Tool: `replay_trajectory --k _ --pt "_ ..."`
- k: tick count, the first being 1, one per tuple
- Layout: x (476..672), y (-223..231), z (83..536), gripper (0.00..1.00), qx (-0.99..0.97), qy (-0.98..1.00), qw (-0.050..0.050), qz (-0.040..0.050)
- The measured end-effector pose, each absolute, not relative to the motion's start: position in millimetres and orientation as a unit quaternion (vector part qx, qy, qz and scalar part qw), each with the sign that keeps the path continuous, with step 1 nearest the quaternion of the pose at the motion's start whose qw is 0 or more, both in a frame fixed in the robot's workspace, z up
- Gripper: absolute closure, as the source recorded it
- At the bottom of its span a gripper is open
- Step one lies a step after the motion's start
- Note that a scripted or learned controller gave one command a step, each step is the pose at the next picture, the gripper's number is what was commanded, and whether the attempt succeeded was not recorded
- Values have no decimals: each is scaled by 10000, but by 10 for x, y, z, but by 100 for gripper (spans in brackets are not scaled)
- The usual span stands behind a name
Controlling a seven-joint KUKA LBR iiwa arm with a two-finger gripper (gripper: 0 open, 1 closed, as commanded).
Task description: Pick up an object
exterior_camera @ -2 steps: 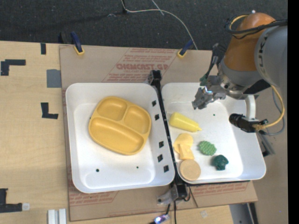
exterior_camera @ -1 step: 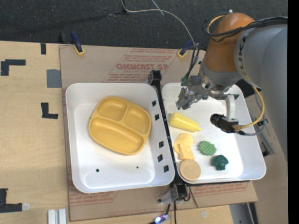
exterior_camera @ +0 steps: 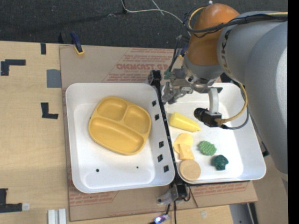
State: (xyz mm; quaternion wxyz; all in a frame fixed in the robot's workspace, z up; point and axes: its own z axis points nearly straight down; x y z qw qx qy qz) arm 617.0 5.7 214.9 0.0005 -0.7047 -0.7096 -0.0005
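2 shallow white bins sit side by side on a sheet of brown cardboard that lies on a pale wooden bench. The left bin holds 1 thing: a yellow plastic tray with rounded corners, moulded into 3 smooth compartments and lying tilted relative to the bin's walls. The right bin holds the small objects to pick from. A glossy yellow cone lies on its side near the divider between the bins, its tip pointing right. Just below it lies a flat, pale yellow wedge like a cheese slice, and touching the lower edge of that is a round tan disc like a cracker, close to the bin's front wall. To the right of the wedge sits a light green lump with a bumpy, dotted surface, and near it, lower right, a dark green knobbly piece like broccoli. The grey arm with its orange band reaches over the far end of the right bin, and the gripper hangs above the divider, just above the yellow cone; whether its tips are apart or together cannot be told from here, and nothing is seen held.
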Motion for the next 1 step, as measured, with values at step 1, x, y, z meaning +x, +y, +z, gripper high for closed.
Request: replay_trajectory --k 1 --pt "6213 555 2074 100 -7049 -7093 6 6"
